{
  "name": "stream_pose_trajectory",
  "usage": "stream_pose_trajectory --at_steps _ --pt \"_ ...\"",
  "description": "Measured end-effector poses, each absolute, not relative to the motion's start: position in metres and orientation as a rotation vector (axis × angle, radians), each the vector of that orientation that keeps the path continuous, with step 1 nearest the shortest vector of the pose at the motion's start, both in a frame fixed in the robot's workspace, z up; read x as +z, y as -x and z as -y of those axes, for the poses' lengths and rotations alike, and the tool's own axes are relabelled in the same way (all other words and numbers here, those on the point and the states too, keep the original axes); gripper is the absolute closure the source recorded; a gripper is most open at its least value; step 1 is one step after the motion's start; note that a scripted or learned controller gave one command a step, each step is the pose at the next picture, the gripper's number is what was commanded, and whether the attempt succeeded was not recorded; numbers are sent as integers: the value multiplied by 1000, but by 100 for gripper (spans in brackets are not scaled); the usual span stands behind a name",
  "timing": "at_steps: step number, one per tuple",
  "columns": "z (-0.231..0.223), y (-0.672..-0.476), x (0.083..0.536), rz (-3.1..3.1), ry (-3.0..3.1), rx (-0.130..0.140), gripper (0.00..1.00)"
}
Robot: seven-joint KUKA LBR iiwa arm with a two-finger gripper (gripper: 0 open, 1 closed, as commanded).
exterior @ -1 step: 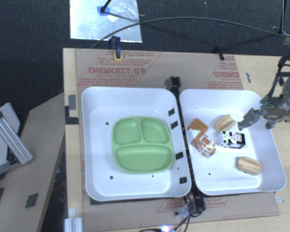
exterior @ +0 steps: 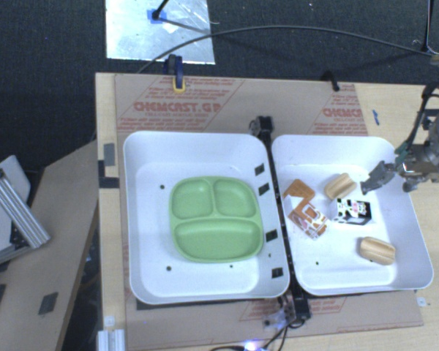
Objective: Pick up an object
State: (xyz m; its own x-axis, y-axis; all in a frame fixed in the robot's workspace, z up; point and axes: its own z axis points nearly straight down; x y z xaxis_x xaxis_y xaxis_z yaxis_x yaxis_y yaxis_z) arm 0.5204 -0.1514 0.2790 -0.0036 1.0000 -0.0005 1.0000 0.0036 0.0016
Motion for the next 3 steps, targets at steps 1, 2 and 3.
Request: stream_pose_trajectory --at_steps 1,2,3 --pt "145 -521 236 -2224 -2220 -1 0" --pt "139 -518 192 -2222 -2222 0 0" --pt "132 -520 148 -2222 -2223 0 0"
